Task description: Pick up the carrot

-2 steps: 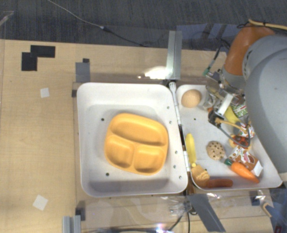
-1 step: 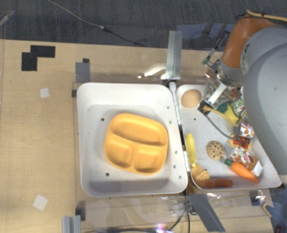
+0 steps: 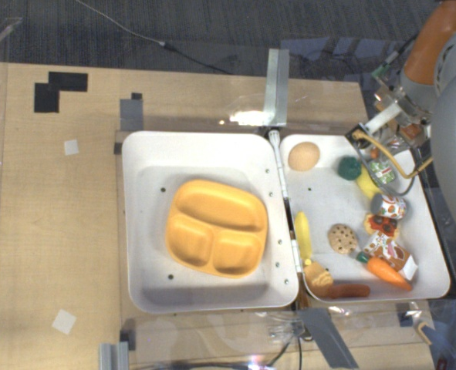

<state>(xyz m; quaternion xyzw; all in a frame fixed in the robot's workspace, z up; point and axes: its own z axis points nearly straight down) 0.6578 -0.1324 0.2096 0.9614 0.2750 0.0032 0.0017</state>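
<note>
The carrot point(image 3: 388, 273) is orange with a green stub on its left end. It lies near the front right corner of the right bin point(image 3: 325, 197), just below a small printed packet point(image 3: 385, 244). My gripper point(image 3: 376, 154) hangs over the back right part of that bin, well behind the carrot and apart from it. It hovers beside a green toy point(image 3: 349, 167) and a yellow piece point(image 3: 364, 185). Cables and the wrist housing hide how the gripper stands.
The right bin also holds a tan ball point(image 3: 304, 156), a speckled cookie point(image 3: 342, 238), a yellow corn-like piece point(image 3: 302, 234), a brown sausage point(image 3: 344, 290) and a colourful packet point(image 3: 390, 206). A yellow divided plate point(image 3: 216, 228) sits in the left bin point(image 3: 146, 168).
</note>
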